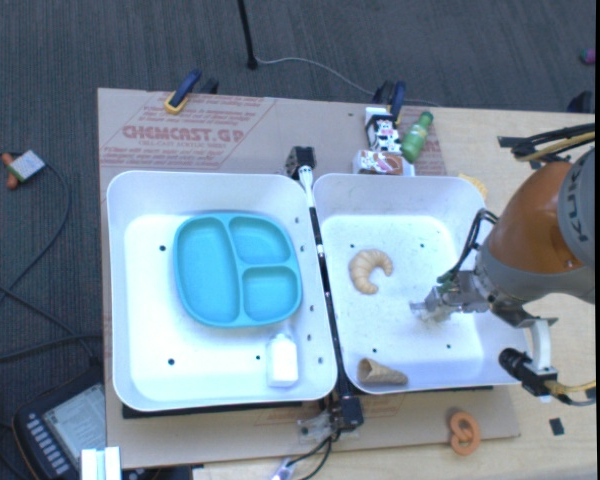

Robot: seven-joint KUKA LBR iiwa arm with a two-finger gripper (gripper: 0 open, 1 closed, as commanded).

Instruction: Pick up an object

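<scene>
A tan croissant (370,269) lies in the middle of the right bin (400,193). An ice-cream cone (381,372) rests at that bin's front edge. A small white bottle (282,358) stands at the front right of the left bin (140,193), beside a blue divided plate (237,269). My gripper (436,306) hangs low over the right bin's floor, to the right of the croissant and apart from it. Nothing shows between its tips.
Clamps and a green bottle (416,136) sit behind the bins on the cardboard. An orange ring (464,431) lies in front of the right bin. The grey arm with its orange band (535,228) covers the right bin's right side.
</scene>
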